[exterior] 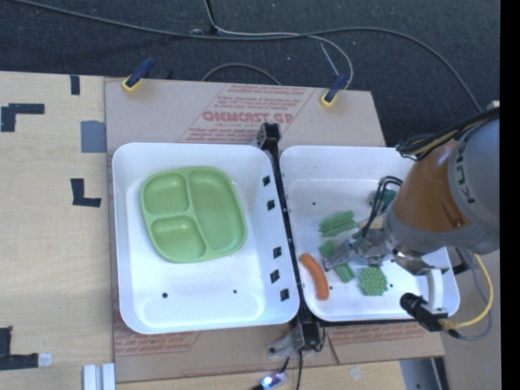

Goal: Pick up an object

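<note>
Camera view: gripper [345, 254] is low in the right bin [341, 161], among the toy food, just beside a small green piece [344, 271]. Can't tell the jaw state, arm body blocks it. Orange sausage [315, 275], round green piece [373, 281] and green beans [336, 223] all lie on the bin floor. Left bin [130, 218] holds a green divided plate [193, 213]. Judging by this, nothing lifted; grasp and lift remain.

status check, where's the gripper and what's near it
Gripper low in right bin, among green pieces. Nothing seen held. Orange sausage and green plate untouched.
</note>
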### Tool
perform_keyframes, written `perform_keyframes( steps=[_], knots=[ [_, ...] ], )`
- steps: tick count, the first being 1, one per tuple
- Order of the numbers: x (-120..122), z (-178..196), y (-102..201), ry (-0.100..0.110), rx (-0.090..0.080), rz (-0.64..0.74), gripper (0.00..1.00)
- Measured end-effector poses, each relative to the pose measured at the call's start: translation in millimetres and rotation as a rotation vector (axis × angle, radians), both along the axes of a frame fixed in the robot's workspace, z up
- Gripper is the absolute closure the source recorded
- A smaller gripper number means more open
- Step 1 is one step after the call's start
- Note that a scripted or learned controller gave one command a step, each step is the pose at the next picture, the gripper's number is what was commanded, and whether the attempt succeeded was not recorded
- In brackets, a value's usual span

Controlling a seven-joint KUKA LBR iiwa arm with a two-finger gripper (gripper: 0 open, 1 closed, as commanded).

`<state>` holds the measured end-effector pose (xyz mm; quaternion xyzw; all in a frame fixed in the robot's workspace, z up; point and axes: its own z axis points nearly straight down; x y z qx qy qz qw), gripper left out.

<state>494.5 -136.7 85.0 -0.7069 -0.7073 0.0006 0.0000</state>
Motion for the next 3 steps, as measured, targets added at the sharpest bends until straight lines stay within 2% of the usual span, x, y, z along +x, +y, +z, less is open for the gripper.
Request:
perform_keyframes(
  steps=[1,2,3],
  knots=[
    [0.4,10.6,-0.2,-0.002,-0.001,0.000,1.00],
    [-7.0,58.0,-4.4,-0.003,0.001,0.000,1.00],
    [-2.1,113.2,-13.7,-0.005,-0.001,0.001,1.00]
  ],
)
